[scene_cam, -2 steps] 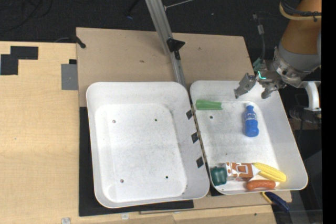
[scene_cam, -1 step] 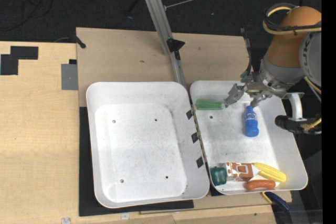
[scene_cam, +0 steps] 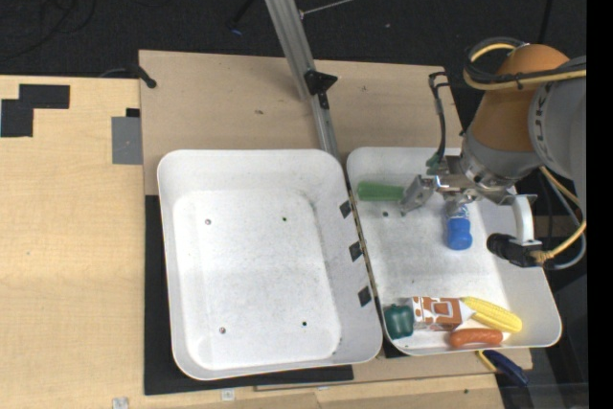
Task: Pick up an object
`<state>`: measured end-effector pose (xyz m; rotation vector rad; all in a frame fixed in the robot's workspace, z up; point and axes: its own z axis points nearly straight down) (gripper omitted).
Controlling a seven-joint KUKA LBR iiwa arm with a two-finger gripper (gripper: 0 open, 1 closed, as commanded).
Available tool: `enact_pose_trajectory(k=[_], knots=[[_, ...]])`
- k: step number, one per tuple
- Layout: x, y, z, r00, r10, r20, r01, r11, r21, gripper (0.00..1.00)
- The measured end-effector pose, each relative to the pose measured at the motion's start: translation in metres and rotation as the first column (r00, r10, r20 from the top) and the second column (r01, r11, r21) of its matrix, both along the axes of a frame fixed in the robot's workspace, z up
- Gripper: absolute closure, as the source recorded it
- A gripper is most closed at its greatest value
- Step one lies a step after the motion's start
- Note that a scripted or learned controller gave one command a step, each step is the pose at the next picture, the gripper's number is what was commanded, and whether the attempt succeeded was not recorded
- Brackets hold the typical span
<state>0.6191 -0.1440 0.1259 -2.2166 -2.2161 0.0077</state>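
My gripper [scene_cam: 438, 192] hangs low over the upper part of the right bin [scene_cam: 532, 316], at the end of the grey arm with its orange band [scene_cam: 508, 110]. A green block [scene_cam: 380, 192] lies just left of the gripper, near the bin's upper left corner. Just below and right of the gripper stands a small blue bottle [scene_cam: 460, 233]. Along the bin's front wall lie a green piece [scene_cam: 398, 321], an orange and white box [scene_cam: 436, 311], a yellow corn cob [scene_cam: 492, 313] and a red sausage [scene_cam: 476, 337]. I see nothing held.
The left bin [scene_cam: 192, 177] lies beside the right one, joined by black clips [scene_cam: 355, 250]. A slanted metal rail [scene_cam: 292, 34] rises behind the bins. Cables [scene_cam: 442, 124] hang by the arm's wrist.
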Motion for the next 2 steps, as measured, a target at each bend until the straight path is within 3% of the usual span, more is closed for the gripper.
enact_pose_trajectory(k=[1, 2], knots=[[0.0, 0.001, -0.036, 1.0, 0.0, 0.005, 0.0, 1.0, -0.001, 0.0], [0.0, 0.0, -0.025, 1.0, -0.006, 0.005, 0.006, 1.0, -0.001, 1.0]])
